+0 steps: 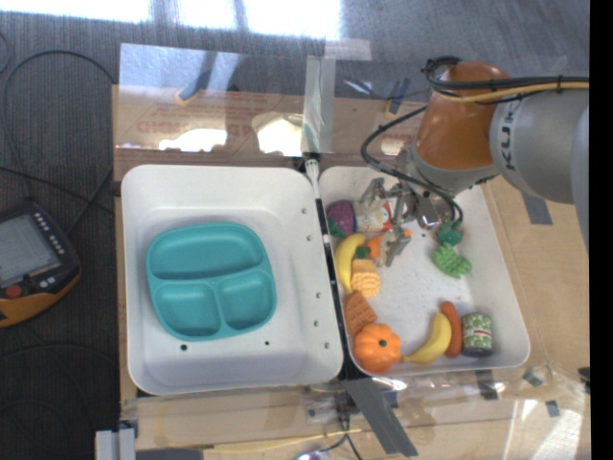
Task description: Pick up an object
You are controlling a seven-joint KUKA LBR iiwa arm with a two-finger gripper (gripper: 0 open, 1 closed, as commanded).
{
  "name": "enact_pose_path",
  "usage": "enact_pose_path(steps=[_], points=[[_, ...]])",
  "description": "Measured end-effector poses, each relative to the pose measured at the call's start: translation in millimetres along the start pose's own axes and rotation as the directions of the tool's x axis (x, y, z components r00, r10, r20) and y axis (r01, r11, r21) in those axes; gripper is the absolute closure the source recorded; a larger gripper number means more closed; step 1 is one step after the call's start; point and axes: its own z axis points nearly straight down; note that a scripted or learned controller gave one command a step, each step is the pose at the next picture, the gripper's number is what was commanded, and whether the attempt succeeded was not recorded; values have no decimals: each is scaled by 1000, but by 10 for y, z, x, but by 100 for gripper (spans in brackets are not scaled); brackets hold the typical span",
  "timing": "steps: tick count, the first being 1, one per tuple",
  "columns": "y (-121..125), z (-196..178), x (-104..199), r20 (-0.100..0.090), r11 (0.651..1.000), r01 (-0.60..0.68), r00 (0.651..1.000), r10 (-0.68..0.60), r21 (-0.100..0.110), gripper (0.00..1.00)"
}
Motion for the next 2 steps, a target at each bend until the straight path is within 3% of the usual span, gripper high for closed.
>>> enact_pose_path(steps=[1,2], points=[[148,126,480,-4,996,-86,996,86,1,0],[256,106,1117,1,932,-362,932,362,2,0]])
